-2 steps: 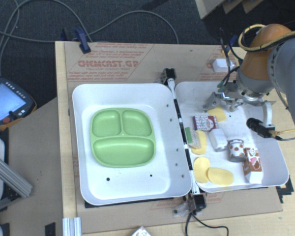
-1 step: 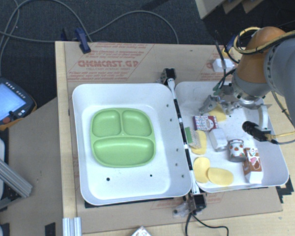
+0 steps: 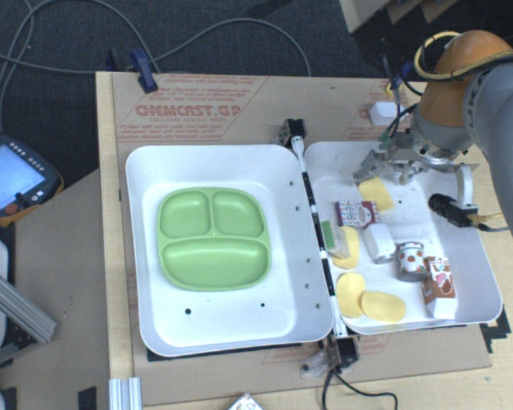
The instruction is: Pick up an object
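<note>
Fingers (image 3: 369, 168) spread apart, nothing between them; gripper (image 3: 385, 167) low over right bin (image 3: 479, 267), just above yellow block (image 3: 376, 193). Green plate (image 3: 214, 237) in left bin (image 3: 154, 195).

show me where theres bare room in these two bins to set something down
Most room is in the left bin: a bare white floor rings the green divided plate, widest below it. The right bin is crowded: yellow pieces, a small can and a carton fill its middle and front, and the gripper hangs over its back.
</note>
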You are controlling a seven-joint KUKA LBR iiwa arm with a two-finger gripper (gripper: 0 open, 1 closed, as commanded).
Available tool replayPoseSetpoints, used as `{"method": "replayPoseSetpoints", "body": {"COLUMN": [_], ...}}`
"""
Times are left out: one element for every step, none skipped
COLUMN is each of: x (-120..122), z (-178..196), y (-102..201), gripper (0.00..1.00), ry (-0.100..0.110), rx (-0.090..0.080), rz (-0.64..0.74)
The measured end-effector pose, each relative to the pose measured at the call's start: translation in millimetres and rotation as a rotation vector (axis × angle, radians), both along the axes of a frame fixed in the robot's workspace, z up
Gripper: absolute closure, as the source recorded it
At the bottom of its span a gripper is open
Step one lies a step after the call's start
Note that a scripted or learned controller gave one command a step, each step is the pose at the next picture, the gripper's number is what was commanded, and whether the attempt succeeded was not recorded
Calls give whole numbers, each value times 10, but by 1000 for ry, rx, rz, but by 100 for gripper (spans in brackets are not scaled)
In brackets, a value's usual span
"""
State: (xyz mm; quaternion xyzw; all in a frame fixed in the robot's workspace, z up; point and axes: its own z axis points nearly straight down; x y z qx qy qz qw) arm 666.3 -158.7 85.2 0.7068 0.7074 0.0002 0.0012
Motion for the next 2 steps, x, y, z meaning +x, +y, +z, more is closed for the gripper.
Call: {"method": "replayPoseSetpoints", "body": {"x": [-191,-107], "z": [-4,-1], "y": [186,-137], "gripper": [0,0], "ry": [3,0], "rx": [2,0], "rz": [0,-1]}}
